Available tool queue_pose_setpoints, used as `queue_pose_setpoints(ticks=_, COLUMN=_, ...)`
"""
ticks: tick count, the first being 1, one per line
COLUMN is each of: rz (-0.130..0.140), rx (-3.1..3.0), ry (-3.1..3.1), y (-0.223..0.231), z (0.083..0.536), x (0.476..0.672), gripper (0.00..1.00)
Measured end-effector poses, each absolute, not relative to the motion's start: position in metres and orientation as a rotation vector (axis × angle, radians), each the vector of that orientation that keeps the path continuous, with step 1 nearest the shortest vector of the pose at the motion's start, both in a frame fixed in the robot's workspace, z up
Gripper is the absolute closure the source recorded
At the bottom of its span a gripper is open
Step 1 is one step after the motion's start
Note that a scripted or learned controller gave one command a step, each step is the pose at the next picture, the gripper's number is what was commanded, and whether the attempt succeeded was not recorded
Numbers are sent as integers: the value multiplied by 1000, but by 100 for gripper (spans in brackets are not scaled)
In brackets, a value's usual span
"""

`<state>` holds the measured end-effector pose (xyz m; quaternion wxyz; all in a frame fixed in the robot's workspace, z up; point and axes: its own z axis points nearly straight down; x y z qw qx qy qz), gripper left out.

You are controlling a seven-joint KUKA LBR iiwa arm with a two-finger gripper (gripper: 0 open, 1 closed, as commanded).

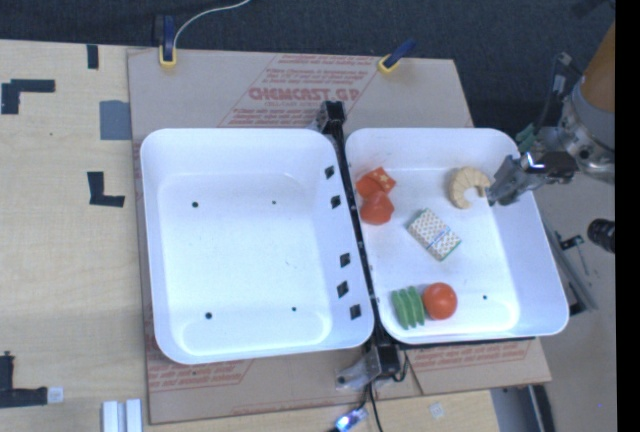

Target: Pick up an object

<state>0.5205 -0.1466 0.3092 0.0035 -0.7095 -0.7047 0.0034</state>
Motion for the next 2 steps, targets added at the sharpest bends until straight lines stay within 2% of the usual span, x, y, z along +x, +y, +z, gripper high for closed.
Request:
queue_pose_setpoints(ticks=1, rz=5, rx=-2223, ry=-2215, y=-199, z=260, x=482, gripper=100)
queue_pose_setpoints(ticks=2, rz=2, rx=-2220, ry=-2223, y=-196, z=272, x=484, gripper=100)
